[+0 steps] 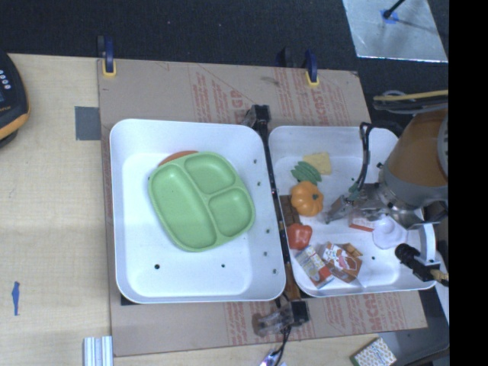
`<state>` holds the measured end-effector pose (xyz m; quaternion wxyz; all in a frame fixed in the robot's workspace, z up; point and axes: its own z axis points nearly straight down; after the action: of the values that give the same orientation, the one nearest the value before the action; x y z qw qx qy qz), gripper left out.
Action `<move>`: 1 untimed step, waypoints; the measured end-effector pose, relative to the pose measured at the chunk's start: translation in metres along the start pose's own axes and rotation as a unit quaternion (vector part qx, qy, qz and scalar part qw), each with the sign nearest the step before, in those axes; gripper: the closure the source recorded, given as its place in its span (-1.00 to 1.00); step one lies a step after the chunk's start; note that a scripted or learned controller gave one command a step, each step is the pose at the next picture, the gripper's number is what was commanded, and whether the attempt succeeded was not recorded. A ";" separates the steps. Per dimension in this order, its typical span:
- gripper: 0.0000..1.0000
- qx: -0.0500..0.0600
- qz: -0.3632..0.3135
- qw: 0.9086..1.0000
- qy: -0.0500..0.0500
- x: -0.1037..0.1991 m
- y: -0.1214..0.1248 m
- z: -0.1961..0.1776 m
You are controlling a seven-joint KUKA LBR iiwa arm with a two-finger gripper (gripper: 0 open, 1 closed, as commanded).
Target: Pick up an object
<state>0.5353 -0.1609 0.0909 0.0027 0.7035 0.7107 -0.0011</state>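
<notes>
My gripper (341, 208) hung low in the right bin (335, 137), fingers slightly parted, grasping nothing. The small pumpkin (306, 197) sat just left of it, the red pepper (300, 236) below-left, the snack packet (333, 261) beneath.

Left bin (130, 204): held a green divided plate (201, 200), with an orange edge showing at its far side.
Right bin (335, 137): held a small orange pumpkin (306, 198), a green leafy piece (306, 171), a yellow piece (319, 162), a red pepper (299, 236) and snack packets (332, 261).
Hand (338, 210): reached over the right bin, just right of the pumpkin.
</notes>
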 end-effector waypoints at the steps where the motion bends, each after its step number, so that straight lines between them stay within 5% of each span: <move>1: -1.00 -0.003 0.002 1.000 -0.001 0.030 0.060 -0.006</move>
<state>0.5952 -0.1302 0.0964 0.0053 0.7048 0.7094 0.0006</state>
